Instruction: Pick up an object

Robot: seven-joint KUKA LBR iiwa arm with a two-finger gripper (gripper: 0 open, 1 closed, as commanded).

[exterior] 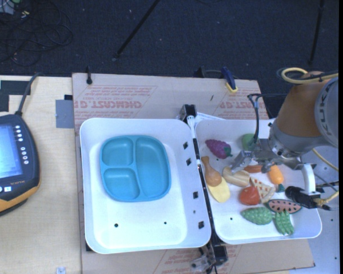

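The gripper is lowered beside the purple grapes; jaw state cannot be told. The grapes, judged light, rigid plastic, should be gripped across the middle.

I reach in from the right, my arm bent low over the right side of the scene, orange band above my grey wrist. My gripper points left and slightly down. Whether my fingers are parted I cannot tell.
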